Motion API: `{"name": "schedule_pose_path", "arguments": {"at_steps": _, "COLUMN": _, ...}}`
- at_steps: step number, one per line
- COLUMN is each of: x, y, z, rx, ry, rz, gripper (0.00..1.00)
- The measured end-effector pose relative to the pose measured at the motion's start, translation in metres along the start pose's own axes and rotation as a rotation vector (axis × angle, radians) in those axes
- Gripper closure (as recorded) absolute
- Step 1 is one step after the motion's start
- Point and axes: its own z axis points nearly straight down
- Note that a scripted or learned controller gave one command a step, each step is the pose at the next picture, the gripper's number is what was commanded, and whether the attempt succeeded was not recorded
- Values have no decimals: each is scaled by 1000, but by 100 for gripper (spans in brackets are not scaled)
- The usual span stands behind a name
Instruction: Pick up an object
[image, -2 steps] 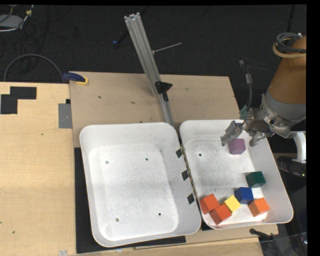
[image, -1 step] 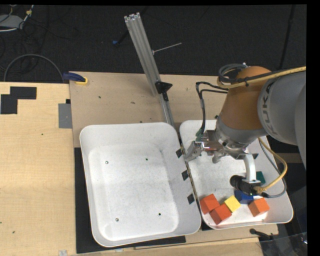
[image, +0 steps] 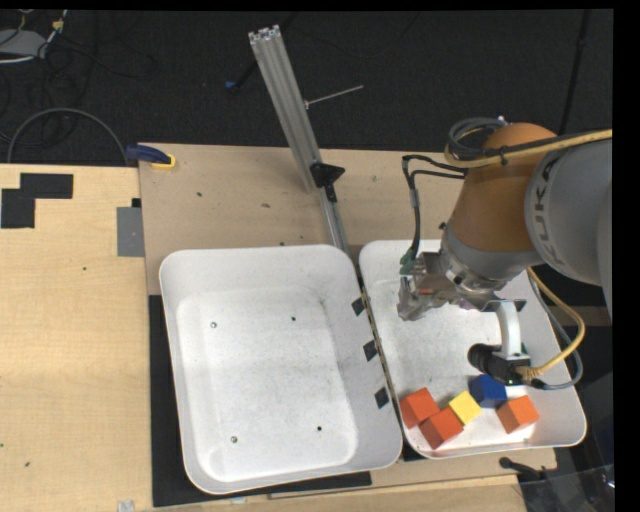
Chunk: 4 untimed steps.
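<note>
Dark floor and cables lying behind a pale wooden bench (image: 240, 190) carrying two shallow white bins. Gripper (image: 412, 300) hovering over the right bin (image: 385, 262), toward its far-left part; jaw opening cannot be told from this angle, and nothing is showing in its grasp. Blocks are clustering along the bin's near edge: two orange cubes (image: 430, 417), a yellow cube (image: 465, 407), a blue cube (image: 488, 389), another orange cube (image: 517, 412). Hard, smooth, square-edged. Risk: tight packing may be blocking finger entry, nudging neighbours or jamming against the rim.
</note>
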Motion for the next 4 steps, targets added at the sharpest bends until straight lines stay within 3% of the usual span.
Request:
{"name": "schedule_pose_path", "arguments": {"at_steps": 1, "x": -129, "y": 12, "z": 82, "rx": 3, "ry": 1, "rz": -6, "gripper": 100}}
{"name": "schedule_pose_path", "arguments": {"at_steps": 2, "x": -126, "y": 14, "z": 79, "rx": -2, "ry": 0, "rz": -7, "gripper": 0}}
{"name": "schedule_pose_path", "arguments": {"at_steps": 3, "x": -126, "y": 13, "z": 69, "rx": -1, "ry": 1, "rz": -3, "gripper": 100}}
{"name": "schedule_pose_path", "arguments": {"at_steps": 4, "x": -126, "y": 13, "z": 69, "rx": 0, "ry": 1, "rz": -2, "gripper": 0}}
